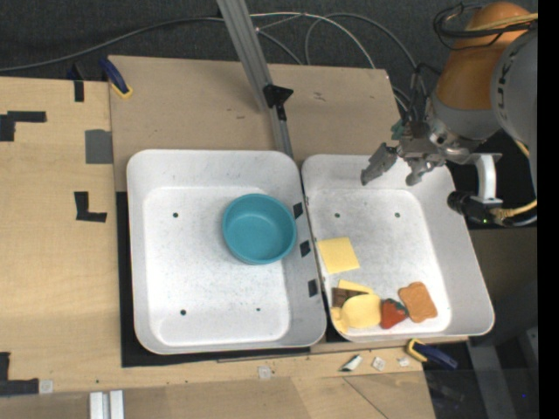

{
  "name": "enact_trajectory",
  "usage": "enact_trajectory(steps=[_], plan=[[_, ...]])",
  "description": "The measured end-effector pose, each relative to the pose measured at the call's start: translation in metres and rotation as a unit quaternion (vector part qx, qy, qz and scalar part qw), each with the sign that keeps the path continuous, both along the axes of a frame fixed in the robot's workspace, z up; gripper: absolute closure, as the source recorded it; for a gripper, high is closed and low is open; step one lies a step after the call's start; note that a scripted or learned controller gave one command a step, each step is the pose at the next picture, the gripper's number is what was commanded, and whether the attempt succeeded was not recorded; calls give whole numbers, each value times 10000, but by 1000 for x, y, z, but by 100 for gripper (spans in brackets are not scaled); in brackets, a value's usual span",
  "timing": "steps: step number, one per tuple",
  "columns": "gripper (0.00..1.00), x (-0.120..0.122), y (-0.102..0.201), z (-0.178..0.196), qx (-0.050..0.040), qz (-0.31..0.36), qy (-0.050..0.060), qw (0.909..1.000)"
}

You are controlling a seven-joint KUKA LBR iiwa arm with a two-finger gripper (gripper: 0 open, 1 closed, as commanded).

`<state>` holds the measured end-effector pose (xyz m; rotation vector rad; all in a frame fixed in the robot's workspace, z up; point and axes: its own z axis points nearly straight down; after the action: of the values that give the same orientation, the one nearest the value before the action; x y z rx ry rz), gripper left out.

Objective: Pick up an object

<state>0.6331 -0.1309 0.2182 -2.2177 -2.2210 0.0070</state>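
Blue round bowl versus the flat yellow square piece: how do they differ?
The blue round bowl is deep and hollow; the flat yellow square piece lies thin on the floor. The bowl looks larger. It sits in the left white bin, the square in the right white bin. Neither is touched by the gripper.

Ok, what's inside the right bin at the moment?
In the right bin: a yellow square piece, and, clustered near the front edge, a yellow rounded item, a red piece and an orange-brown piece. The yellow item partly covers something dark; I can't identify it.
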Motion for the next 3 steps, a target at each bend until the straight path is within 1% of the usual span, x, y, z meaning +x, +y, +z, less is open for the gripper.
enact_trajectory(steps=[1,2,3], plan=[[0,-4,-1,-65,5,0,15,10000],[0,3,-5,-114,1,2,3,10000],[100,4,-4,-101,3,9,-13,10000]])
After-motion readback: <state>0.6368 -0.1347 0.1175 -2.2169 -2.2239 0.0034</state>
